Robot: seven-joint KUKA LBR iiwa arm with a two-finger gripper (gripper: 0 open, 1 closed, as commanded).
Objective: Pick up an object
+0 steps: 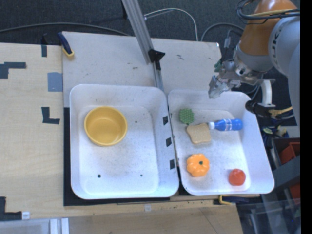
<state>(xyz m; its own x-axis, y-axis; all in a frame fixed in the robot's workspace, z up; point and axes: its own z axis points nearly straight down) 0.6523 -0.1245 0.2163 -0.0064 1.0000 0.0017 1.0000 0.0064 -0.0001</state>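
Bottle just below claw.

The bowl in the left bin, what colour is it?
Yellow. The bowl shows plainly in the camera view.

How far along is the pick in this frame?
Nothing looks picked yet: the green piece, bread slice, blue bottle, orange pumpkin and red ball all lie in the right bin. The pincer sits above that bin's far edge, nothing visible in it. Descent, grasp and lift remain.
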